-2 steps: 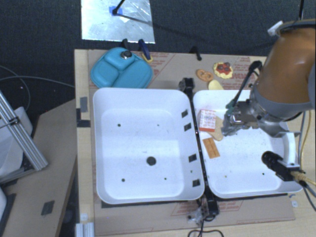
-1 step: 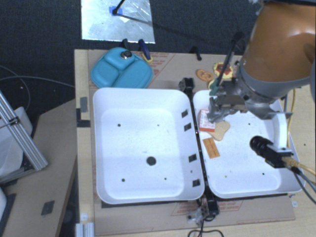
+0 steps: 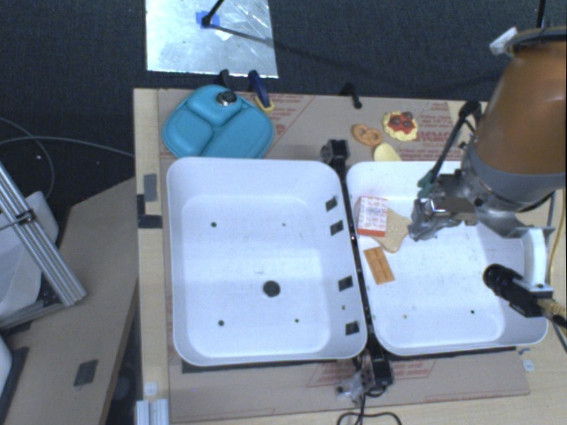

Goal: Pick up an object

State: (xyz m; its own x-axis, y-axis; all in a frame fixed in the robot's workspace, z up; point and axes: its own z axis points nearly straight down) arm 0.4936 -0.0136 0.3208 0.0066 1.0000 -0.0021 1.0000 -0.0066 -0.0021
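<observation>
While lying flat, orange bar (image 3: 378,265) runs lengthwise toward the bin's (image 3: 461,339) near edge.

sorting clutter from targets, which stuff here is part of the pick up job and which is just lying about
Job:
- claw
- right bin
- red-and-white packet
- tan piece
- orange strip

Lying about:
- left bin
- blue tray
- toy foods behind the bins
- foil sheet

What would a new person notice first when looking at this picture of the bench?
First comes the big grey and orange arm reaching in from the right, its tool low over the right bin. Beside the tool, near that bin's left wall, lie a red and white packet, a pale tan piece and an orange strip. Behind the left bin, a blue divided tray stands out.
</observation>
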